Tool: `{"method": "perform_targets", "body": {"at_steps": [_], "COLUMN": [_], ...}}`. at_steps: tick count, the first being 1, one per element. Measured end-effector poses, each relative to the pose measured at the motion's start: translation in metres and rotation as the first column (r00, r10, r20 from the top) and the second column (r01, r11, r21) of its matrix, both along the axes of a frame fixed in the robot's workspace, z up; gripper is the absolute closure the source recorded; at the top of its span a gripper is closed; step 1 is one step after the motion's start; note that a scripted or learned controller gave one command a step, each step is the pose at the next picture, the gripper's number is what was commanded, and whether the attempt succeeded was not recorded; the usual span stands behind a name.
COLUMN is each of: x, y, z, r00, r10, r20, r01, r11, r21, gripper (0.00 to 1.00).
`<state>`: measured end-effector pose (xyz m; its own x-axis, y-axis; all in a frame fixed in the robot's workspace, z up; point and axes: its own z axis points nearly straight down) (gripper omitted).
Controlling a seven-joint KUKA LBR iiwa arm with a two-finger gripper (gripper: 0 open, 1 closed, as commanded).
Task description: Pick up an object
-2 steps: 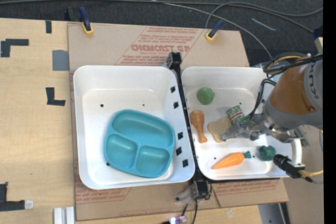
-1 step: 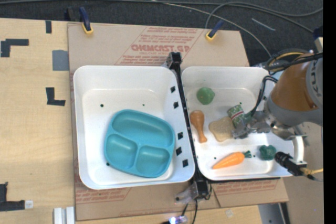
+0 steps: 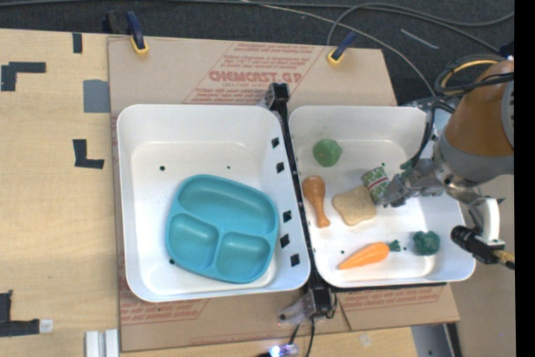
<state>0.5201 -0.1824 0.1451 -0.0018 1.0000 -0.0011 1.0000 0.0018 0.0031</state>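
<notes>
Right bin (image 3: 418,123): gripper (image 3: 393,192), finger state indiscernible, beside a green-labelled can (image 3: 375,180). Bread slice (image 3: 354,206) touches the can; carrot (image 3: 365,256) lies near the bin's front rim.

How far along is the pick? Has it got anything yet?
Nothing looks lifted yet. The pincer is down in the right bin at the small green-labelled can, beside the bread slice. Whether it grips the can is unclear; closing and lifting remain.

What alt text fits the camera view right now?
The gripper is low in the right bin beside a small green-labelled can and tan bread slice, among a green ball, drumstick, carrot and broccoli. The left bin holds a teal divided tray.
</notes>
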Motion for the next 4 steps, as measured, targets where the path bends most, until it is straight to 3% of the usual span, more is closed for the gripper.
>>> {"method": "perform_targets", "body": {"at_steps": [2,4], "x": [0.011,0.053], "y": [0.001,0.107], "z": [0.101,0.109], "r00": [1.000,1.000], "r10": [0.000,0.005], "r20": [0.000,-0.003], "r01": [0.000,-0.005], "r11": [1.000,1.000], "r21": [0.000,0.002], "gripper": [1.00,1.00]}}
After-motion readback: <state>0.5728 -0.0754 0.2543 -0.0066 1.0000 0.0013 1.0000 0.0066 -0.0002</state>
